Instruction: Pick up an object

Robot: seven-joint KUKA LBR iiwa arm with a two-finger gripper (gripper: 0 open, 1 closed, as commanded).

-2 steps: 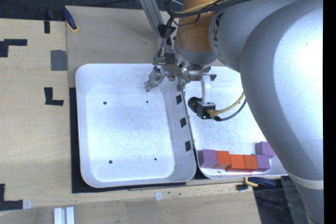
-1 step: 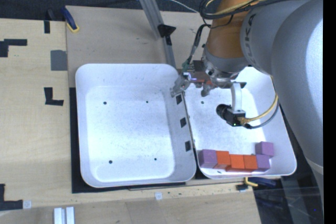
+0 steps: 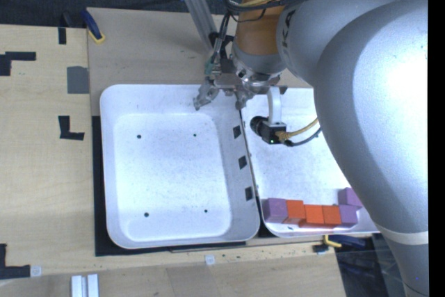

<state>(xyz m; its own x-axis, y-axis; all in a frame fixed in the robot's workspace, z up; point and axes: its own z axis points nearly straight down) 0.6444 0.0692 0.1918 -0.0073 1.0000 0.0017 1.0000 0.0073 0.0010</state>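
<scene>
The claw [image 3: 221, 97] hangs part-open, gripping nothing, at the left bin's [image 3: 111, 149] far rim; purple and orange blocks [image 3: 313, 213], seemingly light, rigid, flat-sided for pinching, line the right bin's [image 3: 295, 167] near edge.

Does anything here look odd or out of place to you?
Nothing is spilled or broken. The one oddity: the gripper hangs over the far edge of the left bin, while the purple and orange blocks sit in the right bin's near corner.
</scene>
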